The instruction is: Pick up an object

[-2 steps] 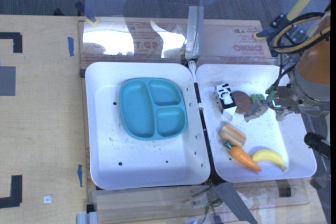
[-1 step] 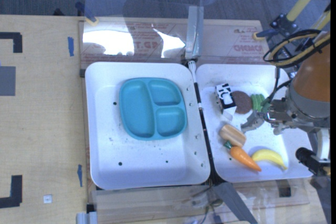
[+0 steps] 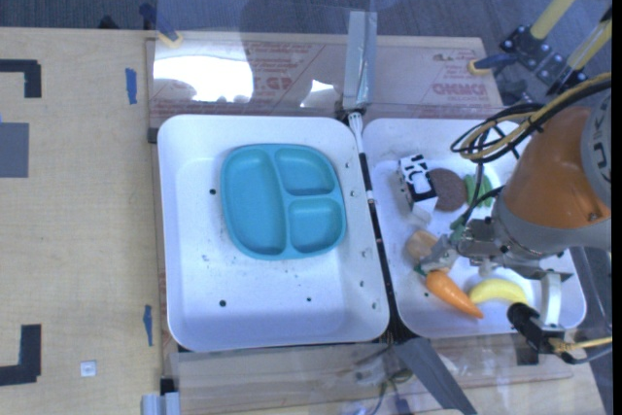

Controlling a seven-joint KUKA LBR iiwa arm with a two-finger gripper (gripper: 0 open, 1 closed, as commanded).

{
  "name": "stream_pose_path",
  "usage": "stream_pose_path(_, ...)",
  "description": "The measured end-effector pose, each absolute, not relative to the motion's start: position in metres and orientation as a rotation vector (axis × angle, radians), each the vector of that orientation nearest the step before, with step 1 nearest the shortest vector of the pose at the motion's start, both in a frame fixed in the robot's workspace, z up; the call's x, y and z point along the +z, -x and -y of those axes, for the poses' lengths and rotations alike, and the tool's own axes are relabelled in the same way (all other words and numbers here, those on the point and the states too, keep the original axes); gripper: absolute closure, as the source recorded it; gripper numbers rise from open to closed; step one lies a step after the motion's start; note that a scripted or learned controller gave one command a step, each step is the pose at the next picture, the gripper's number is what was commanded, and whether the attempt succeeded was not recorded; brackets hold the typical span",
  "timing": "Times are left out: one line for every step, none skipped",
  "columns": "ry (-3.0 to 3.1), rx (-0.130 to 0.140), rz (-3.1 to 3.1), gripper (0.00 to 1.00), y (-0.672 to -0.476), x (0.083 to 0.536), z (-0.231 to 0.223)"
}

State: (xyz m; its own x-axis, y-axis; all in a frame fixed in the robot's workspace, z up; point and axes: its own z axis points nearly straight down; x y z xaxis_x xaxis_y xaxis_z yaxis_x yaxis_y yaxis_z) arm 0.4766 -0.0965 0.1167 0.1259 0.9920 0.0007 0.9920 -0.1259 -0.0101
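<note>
Hand [image 3: 449, 253] low in right bin [image 3: 564, 311], grip state unclear, carrot [image 3: 454, 293] just below.

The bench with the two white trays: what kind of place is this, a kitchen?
Probably a robot test bench, not a kitchen. A grey and orange arm reaches over the right bin, which holds toy-like food: a carrot and a banana. The left bin holds a blue divided plate.

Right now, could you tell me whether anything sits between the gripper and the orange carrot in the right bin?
Nothing visible does. The gripper hangs just above the carrot, whose upper end lies right below it. The banana lies beside the carrot, to its right.
</note>
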Motion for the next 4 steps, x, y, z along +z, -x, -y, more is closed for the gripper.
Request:
stream_pose_path(2.234,-0.02,2.233,0.0,-0.486,0.094,0.094)
stream_pose_path(2.234,-0.03,2.235,1.0,-0.488,0.104,0.091)
stream_pose_path(1.522,-0.008,2.755,1.0,-0.486,0.089,0.107)
stream_pose_path(1.202,-0.008,2.914,1.0,-0.553,0.189,0.053)
